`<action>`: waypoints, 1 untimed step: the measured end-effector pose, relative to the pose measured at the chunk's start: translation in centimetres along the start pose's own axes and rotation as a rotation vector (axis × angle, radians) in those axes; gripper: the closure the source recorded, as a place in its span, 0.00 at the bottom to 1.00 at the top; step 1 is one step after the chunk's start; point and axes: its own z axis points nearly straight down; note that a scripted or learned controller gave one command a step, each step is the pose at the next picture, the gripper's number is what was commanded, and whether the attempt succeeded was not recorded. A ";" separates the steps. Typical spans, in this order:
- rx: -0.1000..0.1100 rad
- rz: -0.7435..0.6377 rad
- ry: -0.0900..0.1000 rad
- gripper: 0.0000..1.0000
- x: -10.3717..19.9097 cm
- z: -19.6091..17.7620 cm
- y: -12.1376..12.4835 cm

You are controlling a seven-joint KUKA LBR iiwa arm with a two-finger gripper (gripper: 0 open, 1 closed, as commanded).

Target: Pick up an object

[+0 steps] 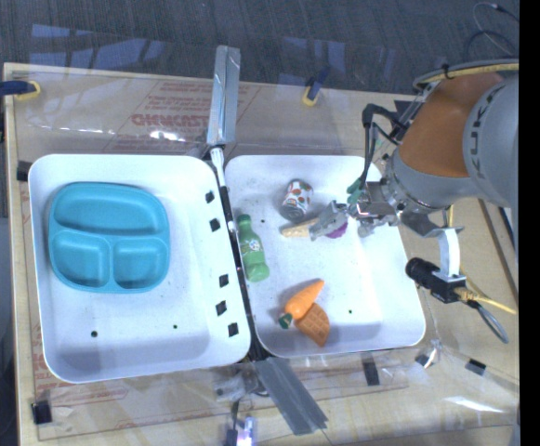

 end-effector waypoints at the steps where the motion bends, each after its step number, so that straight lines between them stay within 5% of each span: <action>1: 0.001 0.049 0.001 0.00 -0.6 10.5 -6.9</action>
